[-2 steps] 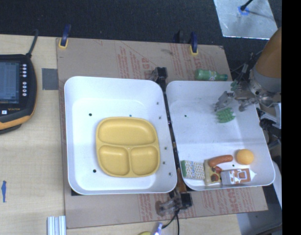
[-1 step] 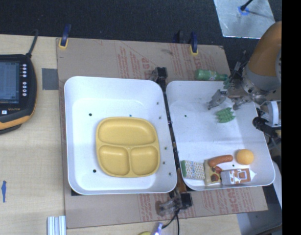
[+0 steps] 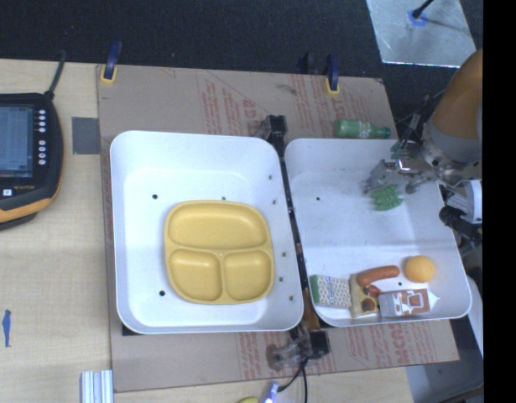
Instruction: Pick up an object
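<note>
Camera view: gripper [image 3: 390, 180] low over right bin [image 3: 341, 225], fingers splayed open, nothing between them. Green leafy toy [image 3: 385, 197] just below fingertips, upper middle of bin; whether touching, unclear. Judged light, soft, bumpy, should squash under pinch; take across its narrow middle. Orange ball [image 3: 419, 269], sausage [image 3: 377, 275], small cartons [image 3: 404, 302] crowd bin's near edge. Yellow divided tray [image 3: 218, 251] in left bin [image 3: 132, 225].

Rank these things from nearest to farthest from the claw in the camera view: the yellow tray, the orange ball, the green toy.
From the claw:
1. Green toy, right bin, just under the claw.
2. Orange ball, near the right bin's front edge.
3. Yellow tray, in the left bin.
</note>
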`<action>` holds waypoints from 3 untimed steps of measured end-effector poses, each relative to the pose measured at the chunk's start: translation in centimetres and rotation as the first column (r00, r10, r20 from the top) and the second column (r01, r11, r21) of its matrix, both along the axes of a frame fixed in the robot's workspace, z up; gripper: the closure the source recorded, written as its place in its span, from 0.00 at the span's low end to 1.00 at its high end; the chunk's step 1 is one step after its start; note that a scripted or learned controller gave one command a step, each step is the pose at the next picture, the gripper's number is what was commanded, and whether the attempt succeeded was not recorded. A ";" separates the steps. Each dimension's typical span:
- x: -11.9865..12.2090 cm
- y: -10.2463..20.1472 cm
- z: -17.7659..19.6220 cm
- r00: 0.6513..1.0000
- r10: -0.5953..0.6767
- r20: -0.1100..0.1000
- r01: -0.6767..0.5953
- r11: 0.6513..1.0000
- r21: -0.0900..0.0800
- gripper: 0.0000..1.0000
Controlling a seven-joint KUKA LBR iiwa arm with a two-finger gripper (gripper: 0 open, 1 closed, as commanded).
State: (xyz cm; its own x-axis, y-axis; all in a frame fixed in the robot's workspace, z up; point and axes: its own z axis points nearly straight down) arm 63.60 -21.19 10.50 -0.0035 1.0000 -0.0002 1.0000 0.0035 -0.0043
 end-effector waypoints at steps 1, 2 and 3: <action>0.0 0.0 1.1 1.000 0.002 0.000 -0.002 1.000 0.000 1.00; 0.0 0.0 1.1 1.000 0.002 -0.001 -0.002 1.000 0.000 0.00; -3.0 2.2 -1.4 1.000 0.000 0.000 0.000 1.000 -0.001 0.00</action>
